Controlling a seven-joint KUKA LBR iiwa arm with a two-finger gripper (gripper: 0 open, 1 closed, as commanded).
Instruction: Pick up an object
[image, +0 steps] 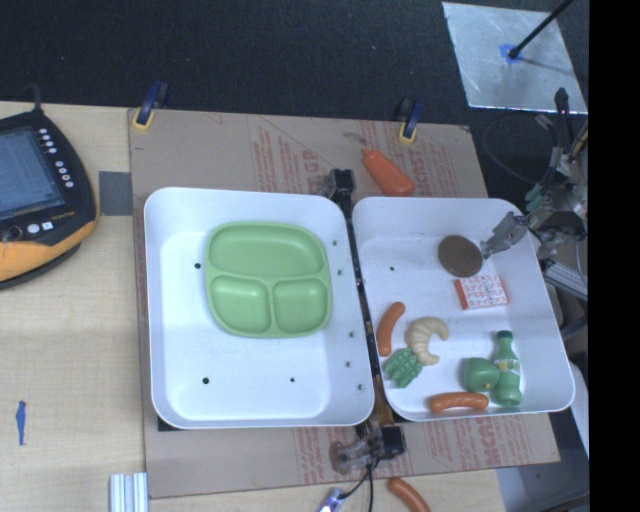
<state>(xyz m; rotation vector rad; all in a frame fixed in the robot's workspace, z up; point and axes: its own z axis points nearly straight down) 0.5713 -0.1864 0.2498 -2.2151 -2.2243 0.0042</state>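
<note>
Objects fill the right bin (552, 300). Nearest lies a sausage (459, 403), then a green bottle (506, 368) touching a green pepper (478, 374), a leafy green piece (402, 367) against a croissant (428, 338), and a second sausage (390, 328) by the left wall. Farther in, a red card (481, 292) sits just beside a brown disc (461, 256). My gripper (497, 240) hangs at the disc's right edge; open or closed, I cannot tell. The left bin (170, 330) holds a green divided plate (268, 278). Both bins rest on cardboard (250, 150) over a pale wooden bench (60, 350), with an orange carrot (387, 172) beyond and dark floor (250, 50) farthest.
</note>
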